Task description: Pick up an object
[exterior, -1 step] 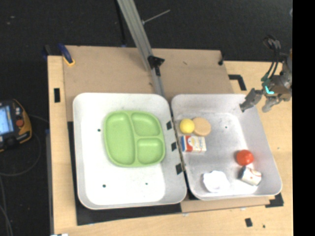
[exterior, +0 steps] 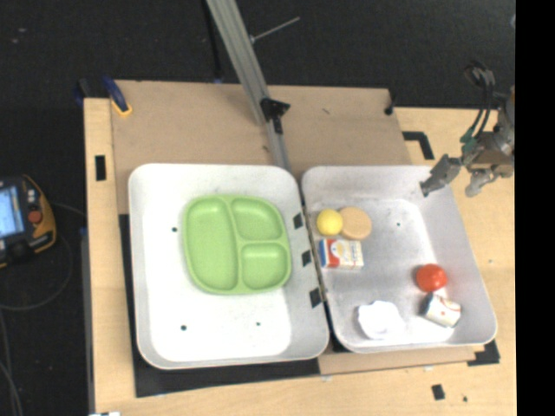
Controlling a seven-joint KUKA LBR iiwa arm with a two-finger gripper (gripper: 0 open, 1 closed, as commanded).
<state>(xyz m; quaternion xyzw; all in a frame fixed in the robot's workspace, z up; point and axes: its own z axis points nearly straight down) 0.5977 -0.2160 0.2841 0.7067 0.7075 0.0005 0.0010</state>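
Gripper [exterior: 457, 178] sits at about 2 o'clock off the right bin [exterior: 395, 189], over its upper right rim, fingers spread apart with nothing between them. The right bin holds all the loose objects. Yellow ball [exterior: 329, 223] is at the bin's 10 o'clock, touching a tan round disc [exterior: 355, 223] just to its 3 o'clock. A small red-and-white carton [exterior: 340, 254] lies just below the pair, at their 6 o'clock. Red ball [exterior: 431, 276] is at the bin's 4 o'clock, well apart from the gripper. A small white box with red marks [exterior: 441, 310] lies tilted just at the red ball's 6 o'clock. White crumpled object [exterior: 380, 320] is at the bin's 6 o'clock, near the lower rim; what it is cannot be told. The left bin [exterior: 156, 319] carries a green divided tray [exterior: 236, 243] with three compartments, centred slightly toward 12 o'clock. A grey metal rail [exterior: 243, 59] runs in from 12 o'clock down to the seam between the two bins.
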